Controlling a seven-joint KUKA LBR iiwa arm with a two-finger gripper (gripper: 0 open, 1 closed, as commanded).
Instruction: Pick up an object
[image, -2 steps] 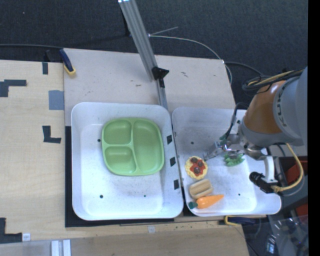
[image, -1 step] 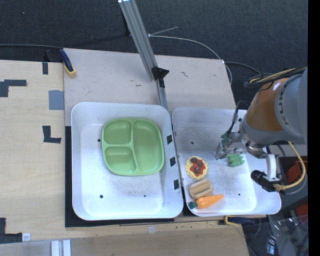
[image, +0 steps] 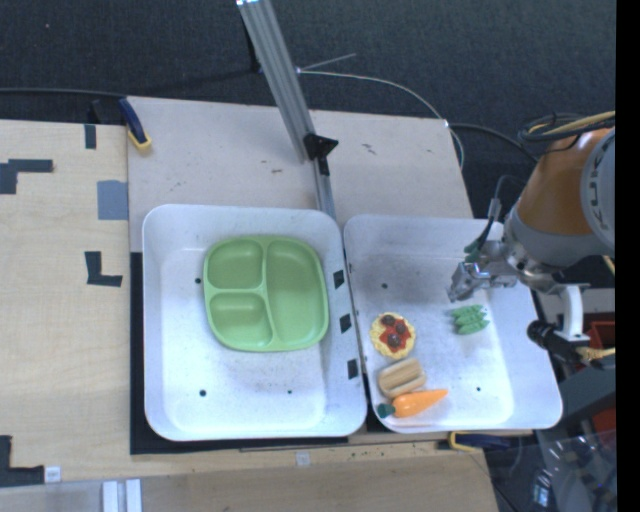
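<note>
The gripper (image: 462, 285) hangs over the right bin (image: 520, 400), just above the green toy (image: 468, 319); I cannot tell its state. Pizza (image: 392, 335), hot dog (image: 401, 378) and carrot (image: 420, 403) lie near the bin's left wall. A green plate (image: 266, 293) sits in the left bin (image: 170, 400).

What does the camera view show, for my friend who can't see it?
The end effector hangs over the right bin, just above a green toy. Toy pizza, hotdog and carrot lie nearby; the left bin holds a green plate.
</note>
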